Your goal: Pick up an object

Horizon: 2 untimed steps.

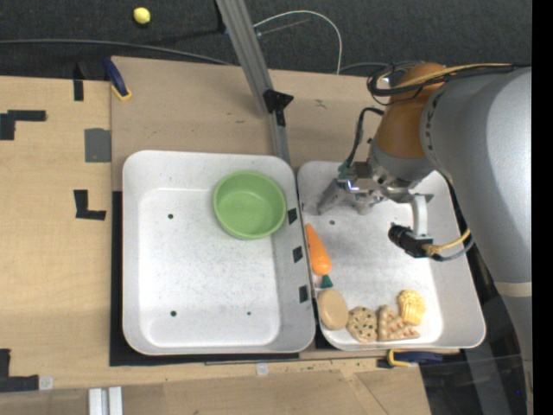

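Note:
My gripper [349, 201] hangs over the far end of the right bin [449, 258], open, with nothing between its fingers. An orange carrot [318, 249] lies along that bin's left wall, below and left of the gripper. At the near end sit a tan bread roll [333, 309], a chocolate-chip cookie [362, 322], a pale waffle piece [390, 325] and a yellow corn cob [411, 305]. A green bowl [250, 204] stands upright in the far right part of the left bin [147, 258].
A slanted metal pole [251, 50] comes down to the far edge between the bins. A black cable loop [415, 240] hangs from the wrist over the right bin. A small yellow ball [142, 15] lies on the dark floor beyond the bench.

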Each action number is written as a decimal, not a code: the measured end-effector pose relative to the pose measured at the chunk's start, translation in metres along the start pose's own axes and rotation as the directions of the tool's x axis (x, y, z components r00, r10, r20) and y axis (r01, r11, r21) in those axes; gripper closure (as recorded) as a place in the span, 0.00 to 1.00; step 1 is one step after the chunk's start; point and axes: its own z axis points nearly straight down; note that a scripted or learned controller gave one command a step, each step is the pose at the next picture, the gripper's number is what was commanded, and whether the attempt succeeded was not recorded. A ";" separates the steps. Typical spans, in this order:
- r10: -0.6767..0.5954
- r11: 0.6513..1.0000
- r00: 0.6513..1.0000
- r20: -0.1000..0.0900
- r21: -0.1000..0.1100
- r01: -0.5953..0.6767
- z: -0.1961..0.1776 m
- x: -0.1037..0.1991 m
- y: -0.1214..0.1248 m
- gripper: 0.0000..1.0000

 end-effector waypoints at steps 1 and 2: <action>-0.001 1.000 1.000 -0.001 0.000 0.001 -0.010 0.001 0.000 1.00; 0.000 1.000 1.000 -0.001 -0.002 0.000 -0.058 -0.007 -0.005 1.00</action>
